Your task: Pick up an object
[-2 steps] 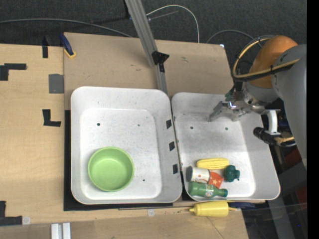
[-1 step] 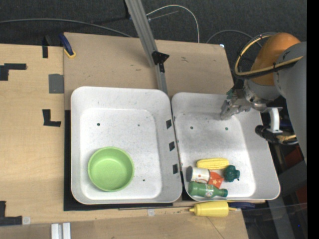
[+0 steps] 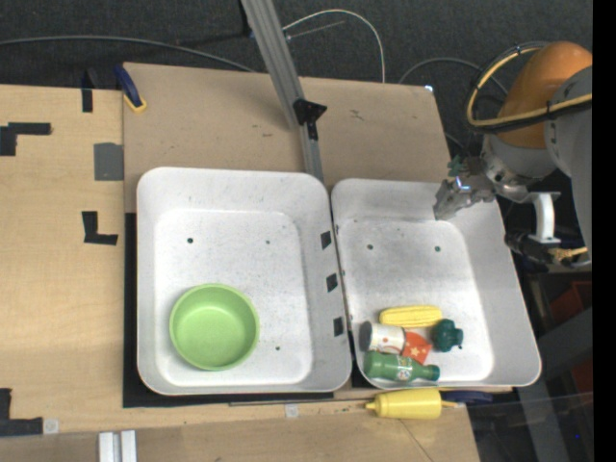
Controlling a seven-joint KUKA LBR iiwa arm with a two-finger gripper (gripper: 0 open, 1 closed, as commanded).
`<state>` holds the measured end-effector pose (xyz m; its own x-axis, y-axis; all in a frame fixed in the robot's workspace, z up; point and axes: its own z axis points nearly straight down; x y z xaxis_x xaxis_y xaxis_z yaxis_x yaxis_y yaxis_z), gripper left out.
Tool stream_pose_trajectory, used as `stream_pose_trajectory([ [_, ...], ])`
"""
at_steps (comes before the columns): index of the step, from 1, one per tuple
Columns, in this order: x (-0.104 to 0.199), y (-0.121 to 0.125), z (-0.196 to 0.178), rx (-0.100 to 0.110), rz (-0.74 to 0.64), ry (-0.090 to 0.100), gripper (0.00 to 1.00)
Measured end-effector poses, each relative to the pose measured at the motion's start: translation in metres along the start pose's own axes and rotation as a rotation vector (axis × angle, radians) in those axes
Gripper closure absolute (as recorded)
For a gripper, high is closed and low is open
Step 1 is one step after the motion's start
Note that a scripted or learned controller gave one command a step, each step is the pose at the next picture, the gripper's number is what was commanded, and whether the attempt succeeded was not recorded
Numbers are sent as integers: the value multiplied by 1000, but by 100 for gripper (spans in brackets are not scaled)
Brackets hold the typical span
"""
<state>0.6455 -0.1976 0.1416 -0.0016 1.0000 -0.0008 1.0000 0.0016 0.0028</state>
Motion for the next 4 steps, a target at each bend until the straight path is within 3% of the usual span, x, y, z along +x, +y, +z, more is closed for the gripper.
stream_pose_trajectory([
  [2,-1,4,-96,-2,0,-1,100],
  [4,108,23,-93,3,-5,3,100],
])
